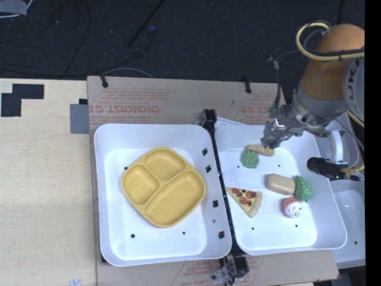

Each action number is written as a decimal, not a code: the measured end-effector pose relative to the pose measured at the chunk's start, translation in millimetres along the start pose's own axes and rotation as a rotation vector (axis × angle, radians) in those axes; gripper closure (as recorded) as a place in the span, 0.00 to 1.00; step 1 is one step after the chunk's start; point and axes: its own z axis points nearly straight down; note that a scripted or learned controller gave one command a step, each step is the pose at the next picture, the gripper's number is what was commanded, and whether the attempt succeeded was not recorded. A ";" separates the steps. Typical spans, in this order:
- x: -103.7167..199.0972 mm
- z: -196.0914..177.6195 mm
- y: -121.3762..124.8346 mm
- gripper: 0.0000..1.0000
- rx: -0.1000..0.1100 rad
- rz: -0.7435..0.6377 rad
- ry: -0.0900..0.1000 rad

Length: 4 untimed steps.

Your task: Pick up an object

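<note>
In the right bin (pixel 309 234) lie several toy foods. A green broccoli piece (pixel 250 158) rests near the back, with a flat tan cracker-like piece (pixel 261 150) just behind it. A tan bread roll (pixel 280 183) lies mid-bin beside a green leafy piece (pixel 303 188). A pizza slice (pixel 245 199) lies near the divider, and a red and white ball-like toy (pixel 292 207) toward the front right. My gripper (pixel 272 137) hangs at the bin's back, directly above the tan cracker piece, and its tips are too dark to read.
The left bin (pixel 113 159) holds a yellow divided plate (pixel 164 186). A black divider rail (pixel 217 183) runs between the bins. The bins stand on a cardboard sheet (pixel 155 103), with a pale wooden bench top (pixel 41 183) to the left.
</note>
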 end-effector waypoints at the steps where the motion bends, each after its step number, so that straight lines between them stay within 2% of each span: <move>1: 53.1 -8.5 -10.5 1.00 0.003 -0.006 0.002; 2: 108.1 4.8 -23.9 1.00 0.005 -0.005 0.002; 3: 149.7 11.0 -39.4 1.00 0.006 -0.005 0.001; 4: 204.2 0.5 -52.4 1.00 0.003 -0.007 0.001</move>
